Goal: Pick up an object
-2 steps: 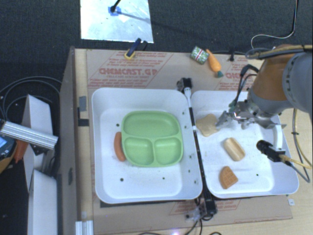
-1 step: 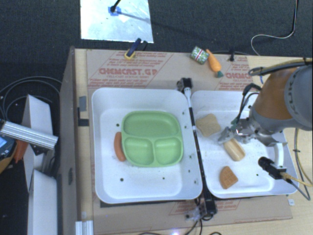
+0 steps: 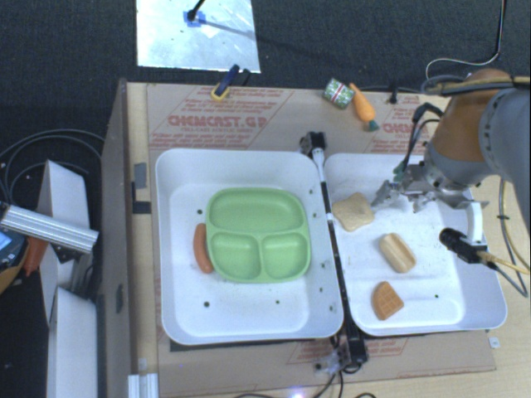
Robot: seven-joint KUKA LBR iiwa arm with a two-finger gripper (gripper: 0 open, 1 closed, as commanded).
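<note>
Right now the gripper (image 3: 390, 191) hangs low in the right bin (image 3: 489, 305), fingers spread w/ nothing between them, just beside the bread slice (image 3: 355, 212). Best approach imo: centre over the slice, drop straight down, then close across its narrow width before lifting.

A sheet of brown cardboard (image 3: 217, 123) with red lettering lies under 2 white bins. The left bin (image 3: 178, 222) and the right bin (image 3: 473, 305) sit side by side, with a black clamp (image 3: 314, 144) at the top of the seam between them. A yellow and black clip (image 3: 227, 83) rests on the far edge of the cardboard. A square of shiny foil (image 3: 170, 23) lies on the dark floor beyond. Black cables (image 3: 50, 152) curve at the left, near a metal bar (image 3: 50, 228).
</note>
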